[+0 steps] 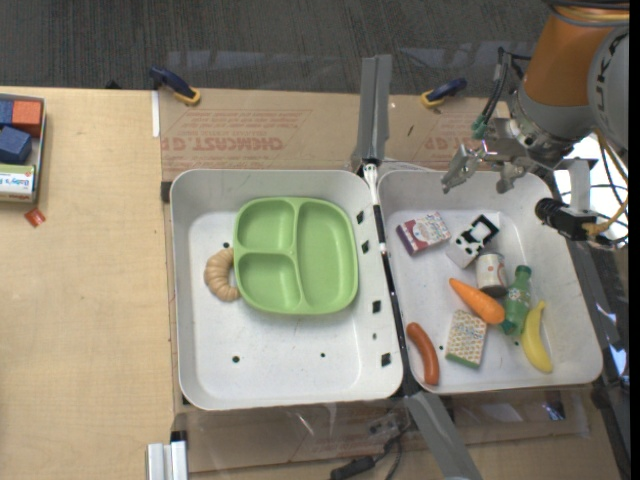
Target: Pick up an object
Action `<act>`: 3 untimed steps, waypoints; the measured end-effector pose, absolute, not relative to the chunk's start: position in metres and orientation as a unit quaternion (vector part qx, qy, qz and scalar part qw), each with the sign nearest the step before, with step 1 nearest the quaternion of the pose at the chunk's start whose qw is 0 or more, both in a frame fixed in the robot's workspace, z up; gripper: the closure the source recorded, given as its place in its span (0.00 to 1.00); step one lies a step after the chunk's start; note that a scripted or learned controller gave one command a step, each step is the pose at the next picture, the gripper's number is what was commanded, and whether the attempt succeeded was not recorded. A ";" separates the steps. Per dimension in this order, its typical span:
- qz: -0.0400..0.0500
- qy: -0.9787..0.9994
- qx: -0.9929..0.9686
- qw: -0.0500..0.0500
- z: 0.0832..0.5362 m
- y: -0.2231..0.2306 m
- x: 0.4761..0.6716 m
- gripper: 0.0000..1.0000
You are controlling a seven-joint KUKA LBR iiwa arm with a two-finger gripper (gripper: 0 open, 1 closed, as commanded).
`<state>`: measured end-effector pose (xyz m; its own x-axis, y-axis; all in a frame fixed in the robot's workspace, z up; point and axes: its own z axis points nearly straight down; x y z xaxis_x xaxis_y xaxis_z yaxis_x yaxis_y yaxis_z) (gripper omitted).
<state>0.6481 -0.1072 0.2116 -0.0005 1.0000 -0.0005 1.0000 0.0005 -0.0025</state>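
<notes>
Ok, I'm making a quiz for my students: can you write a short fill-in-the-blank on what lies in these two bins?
1. The green plate lies in the ____ bin.
2. The croissant touches the plate's ____ edge.
3. The banana lies in the right bin, and its colour is ____.
4. The gripper hangs over the right bin's ____ edge.

Missing words: left; left; yellow; far

bench: light wood table (80,298) | far left: box of red and blue blocks (20,146), small red bit (35,218) just below it | back: brown cardboard sheet (250,133), two blue-and-yellow clamps (175,85) (443,91)
</notes>
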 end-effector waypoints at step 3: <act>-0.006 -0.706 -0.708 -0.007 0.101 -0.098 0.599 0.00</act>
<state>0.5994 -0.0983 0.1009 0.0030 1.0000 -0.0018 0.9998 -0.0030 0.0188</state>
